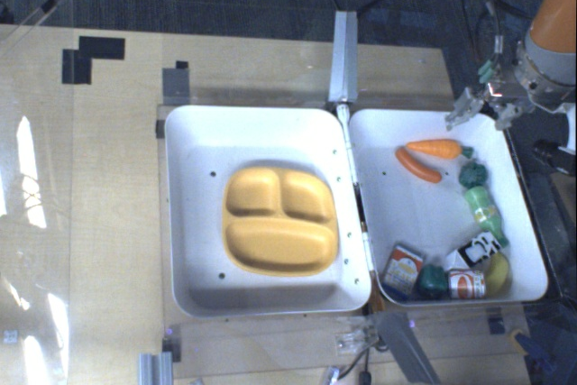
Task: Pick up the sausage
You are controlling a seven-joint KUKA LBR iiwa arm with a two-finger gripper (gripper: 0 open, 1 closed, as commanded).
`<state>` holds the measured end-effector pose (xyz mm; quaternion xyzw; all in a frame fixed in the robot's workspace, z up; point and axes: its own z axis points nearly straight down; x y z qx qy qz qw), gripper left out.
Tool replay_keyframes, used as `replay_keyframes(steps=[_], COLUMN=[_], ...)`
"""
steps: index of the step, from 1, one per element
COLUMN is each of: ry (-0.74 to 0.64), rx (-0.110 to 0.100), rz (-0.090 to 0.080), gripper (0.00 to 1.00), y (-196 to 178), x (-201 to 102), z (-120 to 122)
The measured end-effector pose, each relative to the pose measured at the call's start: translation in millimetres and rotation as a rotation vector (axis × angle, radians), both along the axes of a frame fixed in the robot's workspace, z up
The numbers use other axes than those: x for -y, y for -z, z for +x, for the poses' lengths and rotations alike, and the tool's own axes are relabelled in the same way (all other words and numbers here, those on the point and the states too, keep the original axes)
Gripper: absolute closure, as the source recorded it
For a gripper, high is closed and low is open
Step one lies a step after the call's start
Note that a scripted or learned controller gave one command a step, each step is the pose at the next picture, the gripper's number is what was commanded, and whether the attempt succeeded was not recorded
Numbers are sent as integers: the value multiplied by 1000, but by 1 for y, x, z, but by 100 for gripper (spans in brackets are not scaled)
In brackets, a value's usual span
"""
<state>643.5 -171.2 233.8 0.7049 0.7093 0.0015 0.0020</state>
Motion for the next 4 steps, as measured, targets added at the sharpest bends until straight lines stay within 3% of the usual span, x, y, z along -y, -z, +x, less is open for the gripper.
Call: replay_keyframes(steps=[1, 2, 3, 4], ry=[193, 184, 184, 150], rx=[1, 7, 7, 2], rz=[0, -2, -2, 1], gripper=[0, 100, 0, 0], y=[-13, -25, -25, 147], x=[-38, -40, -40, -47], z=[18, 19, 19, -13])
